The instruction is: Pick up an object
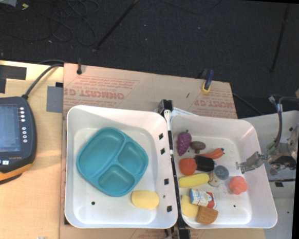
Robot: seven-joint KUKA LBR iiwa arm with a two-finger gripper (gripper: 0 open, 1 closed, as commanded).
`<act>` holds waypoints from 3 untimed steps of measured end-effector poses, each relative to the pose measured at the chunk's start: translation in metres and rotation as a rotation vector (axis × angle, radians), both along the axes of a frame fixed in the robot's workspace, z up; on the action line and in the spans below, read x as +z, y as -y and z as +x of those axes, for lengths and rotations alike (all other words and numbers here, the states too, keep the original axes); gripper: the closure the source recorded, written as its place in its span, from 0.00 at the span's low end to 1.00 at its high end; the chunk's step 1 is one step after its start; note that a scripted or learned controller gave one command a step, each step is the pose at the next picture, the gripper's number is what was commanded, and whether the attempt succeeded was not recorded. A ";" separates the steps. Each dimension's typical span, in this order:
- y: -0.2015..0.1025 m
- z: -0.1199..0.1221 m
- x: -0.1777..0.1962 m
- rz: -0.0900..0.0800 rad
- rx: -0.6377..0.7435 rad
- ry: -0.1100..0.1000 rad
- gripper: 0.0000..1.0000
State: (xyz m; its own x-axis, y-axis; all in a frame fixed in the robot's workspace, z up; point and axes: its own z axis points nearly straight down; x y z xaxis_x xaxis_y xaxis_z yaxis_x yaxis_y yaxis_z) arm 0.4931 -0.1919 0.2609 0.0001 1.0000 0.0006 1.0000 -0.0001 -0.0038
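Two shallow white bins sit side by side on a cardboard sheet [141, 90] laid over the tabletop. The left bin [82, 126] carries a teal divided plate [112, 161] across its middle and a yellow lemon-shaped toy [145, 199] near its front edge, just clear of the plate. The right bin [259, 202] is crowded along its left half: a purple grape bunch [183, 142] at the back with a small brown piece [198, 145] beside it, an orange carrot [214, 153] lying aslant, a black piece [205, 162] touching a red-orange tomato [187, 166], a yellow banana-like piece [193, 180] in front of them, a small grey round can [221, 173], then a little white and blue carton [201, 198] and a brown waffle-like piece [207, 215] by the front edge. An orange-red ball [238, 185] lies apart from the rest, toward the bin's right side. The claw [249, 163] reaches in over the right edge of that bin, metal parts showing above the bin floor, just behind the orange-red ball and not touching any toy; whether it is released or clenched cannot be told, and nothing shows in its grip. A dark handheld control pendant [6, 133] rests on the tabletop's left edge
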 end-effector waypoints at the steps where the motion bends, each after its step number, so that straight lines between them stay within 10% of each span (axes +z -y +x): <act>1: -0.015 0.021 -0.115 0.006 0.004 -0.010 0.00; 2: -0.061 0.036 -0.176 -0.001 0.002 0.004 0.00; 3: -0.050 0.105 -0.175 -0.001 0.002 0.004 0.00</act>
